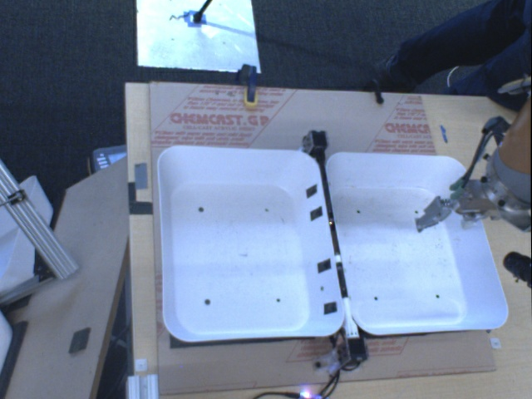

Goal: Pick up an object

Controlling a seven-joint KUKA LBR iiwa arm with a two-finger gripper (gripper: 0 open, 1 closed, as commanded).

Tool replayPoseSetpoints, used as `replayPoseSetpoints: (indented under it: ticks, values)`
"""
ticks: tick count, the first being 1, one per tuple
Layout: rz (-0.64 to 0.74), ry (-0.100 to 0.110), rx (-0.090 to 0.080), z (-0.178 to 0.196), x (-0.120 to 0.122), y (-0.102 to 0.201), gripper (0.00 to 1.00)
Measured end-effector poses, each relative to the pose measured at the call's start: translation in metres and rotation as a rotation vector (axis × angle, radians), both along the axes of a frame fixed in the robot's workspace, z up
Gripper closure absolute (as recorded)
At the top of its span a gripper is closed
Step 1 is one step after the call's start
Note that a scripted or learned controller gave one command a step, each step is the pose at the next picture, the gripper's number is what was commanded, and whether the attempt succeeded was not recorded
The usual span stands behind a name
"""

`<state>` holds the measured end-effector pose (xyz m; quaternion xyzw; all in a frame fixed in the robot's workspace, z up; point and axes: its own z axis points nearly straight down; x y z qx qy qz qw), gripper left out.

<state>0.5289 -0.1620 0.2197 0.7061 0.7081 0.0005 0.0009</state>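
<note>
My gripper (pixel 430 215) hangs over the right white bin (pixel 399 310), in its upper right part, close above the bin floor. The grey arm (pixel 507 194) reaches in from the right edge behind it. From this slant the gripper tip appears as one grey shape pointing left and downward. The bin floor around the tip is bare white with a few small dark dots. The left white bin (pixel 241 310) lies beside it, well away from the gripper.
A dark strip with black clips (pixel 326 239) runs between the two bins. A yellow and blue clamp (pixel 248 90) sits at the board's far edge. A shiny metal plate (pixel 197 23) lies on the floor beyond. Blue clothing (pixel 465 48) shows at top right.
</note>
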Motion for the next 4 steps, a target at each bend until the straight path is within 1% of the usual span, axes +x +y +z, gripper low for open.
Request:
replayPoseSetpoints:
  ticks: [1, 2, 3, 4]
  values:
    - [0.003, -0.003, -0.001, 0.011, 0.001, 0.000, 1.00]
    - [0.005, -0.020, -0.003, 0.197, -0.022, 0.030, 1.00]
    - [0.006, 0.011, 0.004, 0.072, -0.043, 0.080, 1.00]
    - [0.006, -0.020, 0.000, 0.252, -0.041, 0.110, 1.00]
